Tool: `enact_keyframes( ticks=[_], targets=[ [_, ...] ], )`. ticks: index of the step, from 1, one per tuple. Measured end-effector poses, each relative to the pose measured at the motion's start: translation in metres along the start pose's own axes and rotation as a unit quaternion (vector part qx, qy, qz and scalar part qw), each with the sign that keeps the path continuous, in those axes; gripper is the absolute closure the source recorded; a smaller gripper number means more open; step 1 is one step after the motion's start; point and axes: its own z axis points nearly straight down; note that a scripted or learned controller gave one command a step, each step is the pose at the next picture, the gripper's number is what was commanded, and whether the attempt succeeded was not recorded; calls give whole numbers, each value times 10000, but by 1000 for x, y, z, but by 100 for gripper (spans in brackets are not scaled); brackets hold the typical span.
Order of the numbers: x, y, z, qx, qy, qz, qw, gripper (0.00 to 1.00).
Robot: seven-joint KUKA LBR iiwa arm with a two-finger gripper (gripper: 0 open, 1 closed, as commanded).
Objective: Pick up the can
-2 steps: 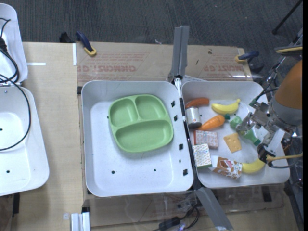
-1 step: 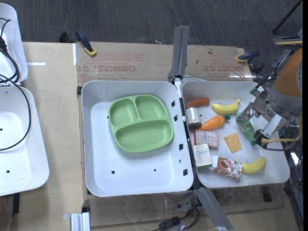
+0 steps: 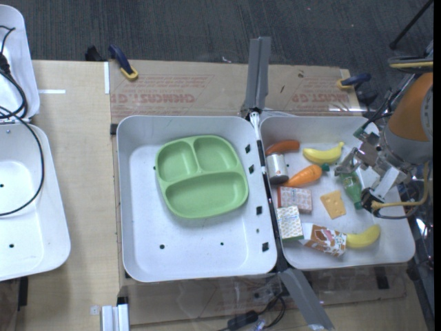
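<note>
- Looking down at a slant on two white bins side by side on a bench.
- Left bin (image 3: 138, 254): holds a green divided plate (image 3: 202, 176), all sections bare.
- Right bin (image 3: 396, 250): crowded with play food, including a carrot (image 3: 304, 176), two bananas (image 3: 323, 154), a cheese slice (image 3: 333, 203), small cartons (image 3: 295, 198) and a green bottle (image 3: 352, 187).
- Can (image 3: 276, 167): silver, lying on its side near the right bin's left wall, touching the carrot's tip.
- Gripper (image 3: 365, 163): hovering over the right bin's far side, well apart from the can, probably still to reach across; finger state impossible to tell.
</note>
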Motion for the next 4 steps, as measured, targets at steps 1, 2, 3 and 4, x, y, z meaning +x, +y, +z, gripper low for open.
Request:
enact_keyframes(
  ticks=[1,2,3,4],
  targets=[
    [-6,-62,5,-57,-72,-468,9989,0],
    [-11,-25,5,-51,-61,-220,9997,0],
    [-1,-3,-17,-46,-55,-394,9992,0],
    [46,50,8,44,-39,-97,9999,0]
  ],
)
